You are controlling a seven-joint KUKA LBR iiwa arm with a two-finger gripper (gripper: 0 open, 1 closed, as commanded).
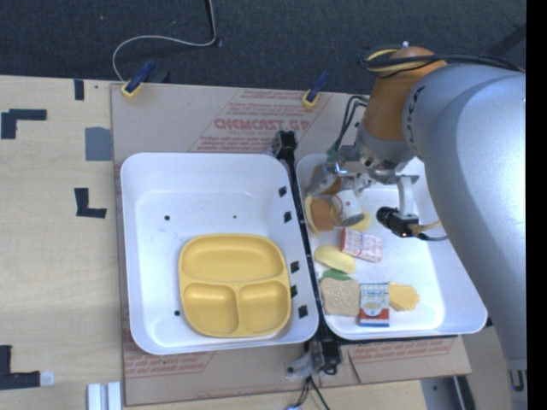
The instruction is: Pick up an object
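Observation:
My gripper (340,188) hangs low over the far left part of the right bin (444,267), below the orange wrist band. Directly under and beside it lie a brown round bun (320,215) and a small yellow piece (359,223). Closer to the front of that bin are a red-and-white packet (364,246), a pale yellow oval piece (334,259), a tan square slice (339,297), a small red-and-blue carton (373,305) and a yellow chunk (404,297). The arm's bulk hides the bin's far right side.
The left bin (145,229) holds a yellow divided plate (235,284). A black clip-lined rim (295,220) separates the two bins. A black cable (410,225) loops beside the gripper. Blue-and-yellow clamps (137,79) hold the cardboard base at the back.

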